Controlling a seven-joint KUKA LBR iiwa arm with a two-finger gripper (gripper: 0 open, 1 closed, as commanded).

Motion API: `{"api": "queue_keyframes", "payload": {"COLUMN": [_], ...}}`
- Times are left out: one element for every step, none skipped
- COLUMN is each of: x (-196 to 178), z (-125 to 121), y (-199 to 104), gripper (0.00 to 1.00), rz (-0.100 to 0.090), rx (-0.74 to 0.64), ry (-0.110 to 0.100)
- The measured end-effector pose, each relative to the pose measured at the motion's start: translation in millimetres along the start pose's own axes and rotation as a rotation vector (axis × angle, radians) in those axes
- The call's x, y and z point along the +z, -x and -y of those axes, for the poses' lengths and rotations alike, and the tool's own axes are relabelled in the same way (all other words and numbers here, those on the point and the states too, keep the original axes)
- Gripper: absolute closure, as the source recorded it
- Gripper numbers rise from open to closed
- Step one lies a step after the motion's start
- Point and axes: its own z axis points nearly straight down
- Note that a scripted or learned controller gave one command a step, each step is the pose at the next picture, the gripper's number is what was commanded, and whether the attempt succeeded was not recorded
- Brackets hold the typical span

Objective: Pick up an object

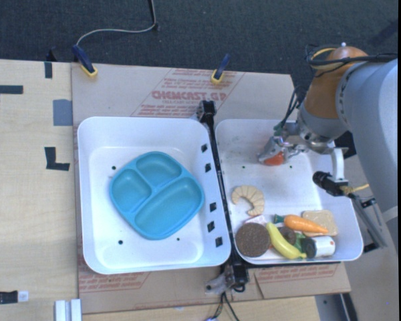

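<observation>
End effector point(279, 151) sits low in the right bin point(235, 134), upper part, over a small red-orange object point(275, 158) on the bin floor. It touches or nearly touches that object. Cannot tell its opening state, or whether anything is gripped; too small and cluttered to read.

Remaining items crowd the right bin's near edge: croissant point(248, 198), brown round cookie point(252, 239), banana point(283, 241), carrot point(305, 224), bread slice point(320, 221), white-capped dark cylinder point(319, 247). Open floor lies between that cluster and the end effector, plus along the divider wall.

Left bin point(93, 139) holds a blue divided plate point(157, 194), central, with free margin on all sides.
</observation>
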Motion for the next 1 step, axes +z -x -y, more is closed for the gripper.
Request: {"api": "queue_keyframes", "payload": {"x": [-88.5], "z": [49.8], "y": [-69.3], "gripper": [1.0], "rz": [-0.007], "rx": [-0.001], "ry": [-0.004]}}
